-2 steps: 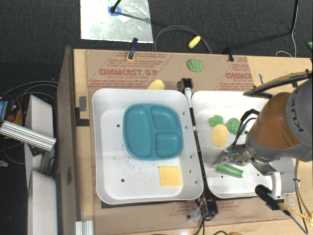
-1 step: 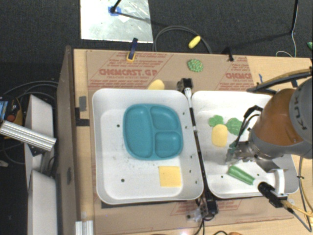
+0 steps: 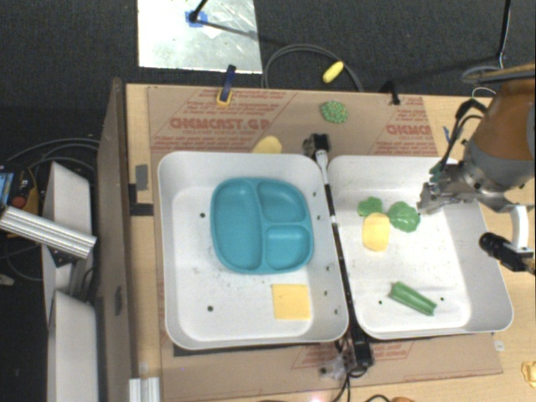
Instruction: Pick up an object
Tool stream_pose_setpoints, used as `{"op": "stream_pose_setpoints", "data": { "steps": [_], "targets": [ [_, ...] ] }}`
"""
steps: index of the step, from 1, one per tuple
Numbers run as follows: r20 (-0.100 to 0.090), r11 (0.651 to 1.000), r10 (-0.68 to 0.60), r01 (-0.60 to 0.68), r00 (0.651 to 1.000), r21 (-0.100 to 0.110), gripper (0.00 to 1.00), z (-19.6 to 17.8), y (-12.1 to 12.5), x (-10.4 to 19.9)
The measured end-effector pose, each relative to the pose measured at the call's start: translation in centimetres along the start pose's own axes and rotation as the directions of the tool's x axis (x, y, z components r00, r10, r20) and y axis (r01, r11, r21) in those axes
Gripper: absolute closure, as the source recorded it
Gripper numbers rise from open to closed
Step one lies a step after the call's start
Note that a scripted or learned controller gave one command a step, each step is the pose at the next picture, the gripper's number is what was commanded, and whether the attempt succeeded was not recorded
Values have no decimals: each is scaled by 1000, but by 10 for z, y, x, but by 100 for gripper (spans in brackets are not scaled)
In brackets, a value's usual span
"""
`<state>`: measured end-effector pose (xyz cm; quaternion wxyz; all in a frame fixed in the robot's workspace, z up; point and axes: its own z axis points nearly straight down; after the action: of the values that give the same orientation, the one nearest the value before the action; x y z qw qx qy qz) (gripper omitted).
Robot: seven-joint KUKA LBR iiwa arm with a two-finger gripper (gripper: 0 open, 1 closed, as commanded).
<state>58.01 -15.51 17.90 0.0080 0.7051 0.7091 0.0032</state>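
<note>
The grey arm with its orange band reaches in over the right white bin's (image 3: pixel 494 308) far right corner, its hand (image 3: pixel 434 193) low beside a green leafy toy (image 3: pixel 404 217); whether the hand is spread or pressed together I cannot tell. A yellow rounded toy (image 3: pixel 376 232) touches the leafy one near the bin's middle.

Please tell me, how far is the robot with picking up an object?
Done: the arm has reached over the right bin. In hand: nothing visibly; the gripper sits beside the green leafy piece. Left: grasping and lifting; the yellow piece and green stick lie on the bin floor.
</note>
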Motion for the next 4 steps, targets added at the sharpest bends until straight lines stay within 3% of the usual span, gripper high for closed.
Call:
{"op": "stream_pose_setpoints", "data": {
  "steps": [1,2,3,4],
  "targets": [
    [-6,1000,-2,2,1000,11,100,23,35,13],
    [-6,1000,0,0,1000,13,0,23,34,12],
    [-10,1000,-3,3,1000,19,0,92,13,68],
    [-7,1000,-3,3,1000,12,100,77,16,64]
  ]
}}
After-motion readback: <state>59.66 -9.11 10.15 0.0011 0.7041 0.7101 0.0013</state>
